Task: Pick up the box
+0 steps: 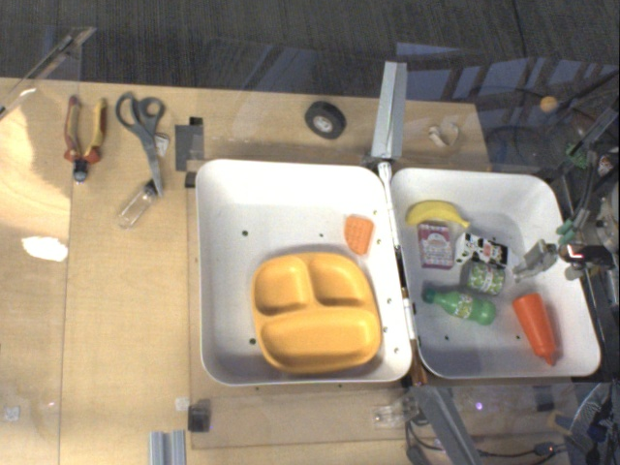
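The box (437,244) lies at the right bin's (572,364) upper left; the claw (539,257), state unclear, hovers at frame right.

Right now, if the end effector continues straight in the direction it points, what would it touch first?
The end effector sits at the right bin's right side, pointing left. Going straight on, it would probably meet the small can first, just below the black-and-white box. Its height above them is unclear, so it might pass over.
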